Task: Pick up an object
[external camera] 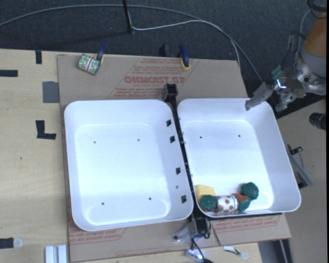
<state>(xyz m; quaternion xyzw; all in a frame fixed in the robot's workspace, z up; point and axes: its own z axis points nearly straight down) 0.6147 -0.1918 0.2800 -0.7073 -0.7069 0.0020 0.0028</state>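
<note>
Taking the black clip-lined seam [176, 147] between the two bins as our landmark, we see far to its upper left a small green-and-white patterned block [89, 64] lying on the brown cardboard sheet [148, 78], with a blue clamp [102, 50] just beside it. Left of the seam sits the shallow white plastic left bin [77, 147], and right of the seam the matching right bin [274, 147]. Just right of the seam's lower end, in that bin's near corner, we find a cluster touching one another: a yellow block [204, 190], a dark green ball [208, 203], a white cylinder with red spots [226, 203], an orange piece [242, 201] and a teal rounded object [250, 190]. Well to the seam's upper right, the grey two-finger gripper [257, 100] hangs over the right bin's far corner, carrying nothing; we cannot tell whether it is spread or closed.
</note>
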